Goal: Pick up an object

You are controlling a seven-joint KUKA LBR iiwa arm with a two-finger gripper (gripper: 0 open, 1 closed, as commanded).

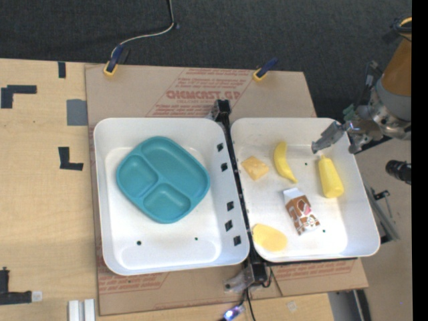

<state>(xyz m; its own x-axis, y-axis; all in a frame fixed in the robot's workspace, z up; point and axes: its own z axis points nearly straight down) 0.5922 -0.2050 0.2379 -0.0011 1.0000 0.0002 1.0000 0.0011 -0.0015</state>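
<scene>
Where the grey arm enters at 3 o'clock, its two-finger gripper (332,139) hangs over the right white bin (358,246), fingers seemingly parted, nothing between them. Just at its 6 o'clock lies a yellow corn cob (330,177). Further toward 9 o'clock: a yellow banana (283,162), then a tan block (255,168).

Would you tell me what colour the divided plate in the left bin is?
Teal plate, clearest in the camera view.
</scene>
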